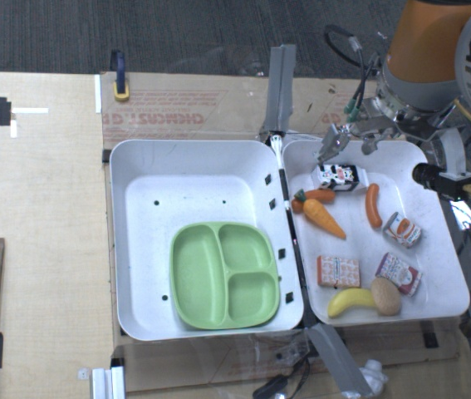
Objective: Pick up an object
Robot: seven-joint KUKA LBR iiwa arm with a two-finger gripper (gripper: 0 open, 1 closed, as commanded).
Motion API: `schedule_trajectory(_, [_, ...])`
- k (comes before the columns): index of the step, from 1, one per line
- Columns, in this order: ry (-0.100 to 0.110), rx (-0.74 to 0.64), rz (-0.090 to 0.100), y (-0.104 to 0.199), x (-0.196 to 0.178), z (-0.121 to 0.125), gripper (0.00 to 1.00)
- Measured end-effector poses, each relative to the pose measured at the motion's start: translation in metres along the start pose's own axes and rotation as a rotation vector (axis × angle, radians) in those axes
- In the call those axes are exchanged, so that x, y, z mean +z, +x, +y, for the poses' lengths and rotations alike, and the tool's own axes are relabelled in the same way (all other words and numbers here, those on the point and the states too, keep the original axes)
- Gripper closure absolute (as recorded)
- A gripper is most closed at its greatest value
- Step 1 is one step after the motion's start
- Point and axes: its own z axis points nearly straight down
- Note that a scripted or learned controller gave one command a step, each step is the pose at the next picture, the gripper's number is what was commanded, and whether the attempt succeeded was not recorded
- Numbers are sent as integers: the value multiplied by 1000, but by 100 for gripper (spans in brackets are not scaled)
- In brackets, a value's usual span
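My gripper (350, 143) hangs over the far end of the right bin (447, 248), its two fingers spread open with nothing between them. Just below it lies a small black-and-white carton (337, 176). Nearer the front lie an orange carrot (322, 217), a red sausage (373, 204), a small can (402, 231), a pink-and-white wafer pack (337, 270), a pink packet (398, 273), a banana (351, 302) and a brown potato (386, 296).
The left bin (135, 223) holds a green divided plate (225, 274). A grey post (280, 90) rises between the bins at the back. The arm's orange band (430, 32) and cables crowd the upper right.
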Motion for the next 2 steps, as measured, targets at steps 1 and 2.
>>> schedule_trajectory(1, [2,-198,2,-52,85,0,0])
schedule_trajectory(2, [0,-132,2,-72,184,-71,0])
